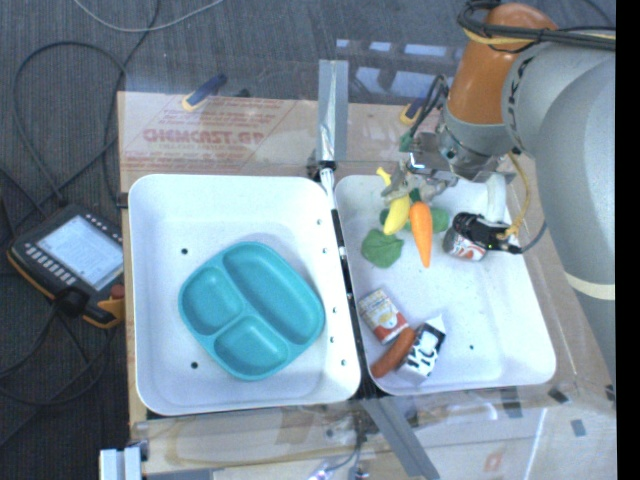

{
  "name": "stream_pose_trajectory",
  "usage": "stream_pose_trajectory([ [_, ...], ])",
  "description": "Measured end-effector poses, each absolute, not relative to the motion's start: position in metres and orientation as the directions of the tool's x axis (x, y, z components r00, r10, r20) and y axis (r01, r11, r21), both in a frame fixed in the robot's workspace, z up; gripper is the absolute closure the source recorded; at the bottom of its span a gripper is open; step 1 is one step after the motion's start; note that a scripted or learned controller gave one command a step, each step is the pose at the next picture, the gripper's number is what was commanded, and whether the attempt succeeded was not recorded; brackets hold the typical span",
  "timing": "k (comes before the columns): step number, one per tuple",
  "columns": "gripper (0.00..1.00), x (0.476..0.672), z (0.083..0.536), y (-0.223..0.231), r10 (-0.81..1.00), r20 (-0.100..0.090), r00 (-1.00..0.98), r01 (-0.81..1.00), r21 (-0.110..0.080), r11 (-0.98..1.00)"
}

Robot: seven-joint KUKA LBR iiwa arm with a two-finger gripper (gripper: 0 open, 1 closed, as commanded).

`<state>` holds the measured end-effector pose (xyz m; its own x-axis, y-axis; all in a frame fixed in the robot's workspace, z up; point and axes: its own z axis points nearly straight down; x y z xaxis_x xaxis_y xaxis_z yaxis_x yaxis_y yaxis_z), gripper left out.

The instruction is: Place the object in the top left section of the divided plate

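A teal divided plate [253, 310] lies in the left bin [170, 208], its sections bare. In the right bin [500, 338] lie an orange carrot [422, 232], a yellow piece [397, 214], a green leafy piece [382, 247], a small can [466, 238], a small red-and-white packet [381, 315], a sausage [392, 353] and a black-and-white carton [425, 349]. My gripper [418, 180] hangs low over the far end of the right bin, right above the carrot's top and the yellow piece.
A metal divider post [330, 108] stands between the bins at the back. A teach pendant [70, 260] lies on the floor to the left. Cables run across the floor beyond the bench.
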<state>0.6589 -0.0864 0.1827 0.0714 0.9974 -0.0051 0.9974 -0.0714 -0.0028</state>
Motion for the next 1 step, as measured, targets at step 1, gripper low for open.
stream_pose_trajectory([
  [1, 1.0, 0.6144, 0.1823, -0.0279, 0.995, -0.002, 0.104, 0.995, -0.003, -0.104],
])
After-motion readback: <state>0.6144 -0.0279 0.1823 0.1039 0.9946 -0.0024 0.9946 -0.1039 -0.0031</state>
